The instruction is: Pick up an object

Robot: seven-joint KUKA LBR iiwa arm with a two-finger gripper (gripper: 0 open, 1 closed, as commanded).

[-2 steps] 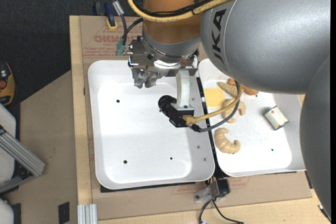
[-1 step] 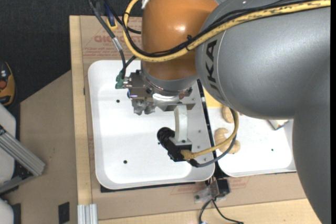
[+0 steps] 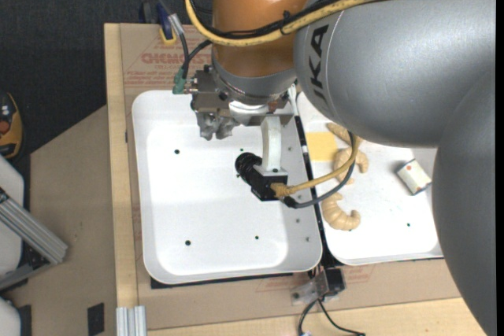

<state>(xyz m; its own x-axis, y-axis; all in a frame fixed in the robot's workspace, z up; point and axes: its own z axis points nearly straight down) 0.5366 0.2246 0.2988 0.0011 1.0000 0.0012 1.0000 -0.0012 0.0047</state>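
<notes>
Overhead view of the bench during the approach step of a pick. The gripper (image 3: 211, 120) is seen over the far part of the left bin (image 3: 157, 248), low above its white floor, with the arm (image 3: 394, 43) crossing in front of much of the right bin (image 3: 386, 252). Whether the gripper is open or closed cannot be told from this angle, as it is hidden beneath the wrist; nothing is seen to be held.

No loose thing is visible under or beside the gripper. The candidates for picking are all found in the right bin: a flat yellow square (image 3: 321, 144) near the dividing wall, a long tan piece (image 3: 352, 159) just beside it, a curved tan piece (image 3: 342, 216) nearer the front, and a small white block (image 3: 413, 175) well apart to the right.

The pick is judged not yet begun. For the next move, the gripper would have to be carried across the divider, centred over one of these pieces, and lowered with room on both sides; the flat square is judged hardest to grasp.
</notes>
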